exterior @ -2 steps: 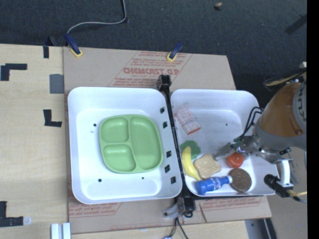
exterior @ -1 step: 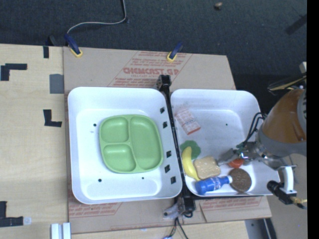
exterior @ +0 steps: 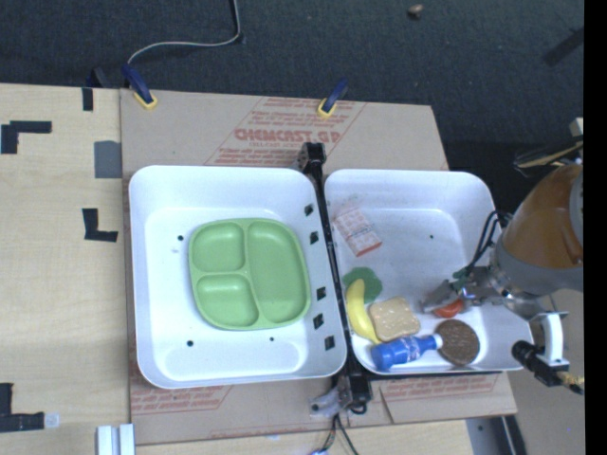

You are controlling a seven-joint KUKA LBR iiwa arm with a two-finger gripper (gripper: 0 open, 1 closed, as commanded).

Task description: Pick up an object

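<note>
The right bin [exterior: 408, 197] holds a yellow banana [exterior: 358, 313], a slice of toast [exterior: 394, 318], a blue bottle [exterior: 406, 351], a brown round cookie-like disc [exterior: 458, 341], a green item [exterior: 366, 281] and a clear packet with red print [exterior: 357, 227]. My gripper [exterior: 448, 301] hangs low over the right side of this bin, just above the brown disc and right of the toast. A small red-orange bit shows at its tip; I cannot tell whether it is a held thing or part of the gripper.
The left bin [exterior: 161, 197] holds a green divided plate [exterior: 250, 273]. The arm's orange band [exterior: 550, 221] and grey wrist overhang the right bin's right rim. A black divider clamp [exterior: 313, 154] sits between the bins. Cardboard lies under both bins.
</note>
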